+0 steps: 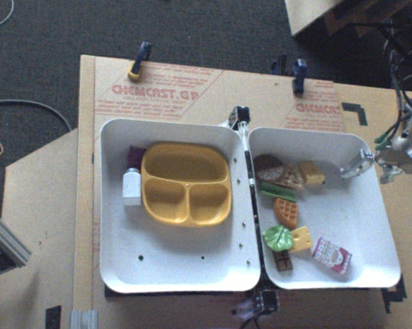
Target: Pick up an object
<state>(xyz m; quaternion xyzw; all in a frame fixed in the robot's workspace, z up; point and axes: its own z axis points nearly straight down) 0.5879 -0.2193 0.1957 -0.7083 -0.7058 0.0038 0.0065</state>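
Left bin: yellow three-compartment plastic plate (186, 183), small white bottle (132, 187) touching its left edge. Right bin: toy foods clustered along the left wall; a pink-and-white carton (332, 254) lies apart, likely light, rigid, best pinched across its narrow sides. The metal two-finger gripper (356, 165) hovers at the upper right, empty; its spread cannot be told.

The arm is reaching in from the right edge of the camera view, with a sliver of its orange band showing at the very border above the grey wrist. The claw (362, 165) is pointing leftward and slightly down, sitting low, its pale metal tip blurred; nothing is showing between its fingers
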